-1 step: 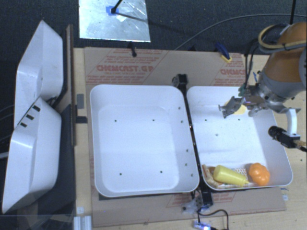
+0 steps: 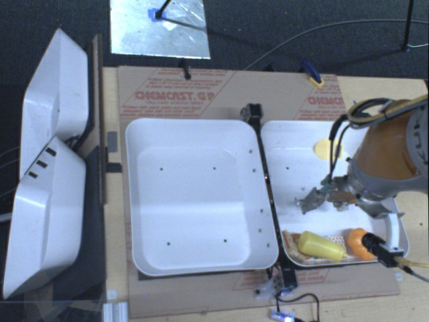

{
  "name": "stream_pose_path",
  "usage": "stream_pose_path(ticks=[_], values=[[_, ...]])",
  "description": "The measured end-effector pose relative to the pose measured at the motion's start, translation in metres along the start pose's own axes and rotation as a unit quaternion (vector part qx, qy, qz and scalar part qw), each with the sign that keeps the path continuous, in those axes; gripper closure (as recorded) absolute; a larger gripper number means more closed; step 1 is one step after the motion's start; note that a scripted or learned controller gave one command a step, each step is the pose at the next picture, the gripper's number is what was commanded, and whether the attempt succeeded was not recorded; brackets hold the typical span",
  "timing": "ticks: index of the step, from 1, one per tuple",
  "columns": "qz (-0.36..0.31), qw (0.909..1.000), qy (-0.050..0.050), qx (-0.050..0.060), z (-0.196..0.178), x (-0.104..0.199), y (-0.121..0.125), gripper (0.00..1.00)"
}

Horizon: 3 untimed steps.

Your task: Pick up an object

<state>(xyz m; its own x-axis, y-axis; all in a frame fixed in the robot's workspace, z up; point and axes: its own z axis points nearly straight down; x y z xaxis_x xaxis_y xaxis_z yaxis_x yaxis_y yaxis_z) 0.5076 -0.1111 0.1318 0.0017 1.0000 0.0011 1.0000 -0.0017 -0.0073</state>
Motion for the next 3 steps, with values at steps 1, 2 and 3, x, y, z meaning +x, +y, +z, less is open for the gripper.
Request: stream_pose_path(ticks=[1, 2, 3], values=[[-0.005, 1.0, 0.001, -0.006, -0.054, 0.085, -0.021, 0.0], [0.002, 1.0, -0.002, -0.008, -0.133, -0.008, 0.013, 0.0], [0.002, 1.0, 0.0, 0.001, -0.017, -0.064, -0.006, 0.0]])
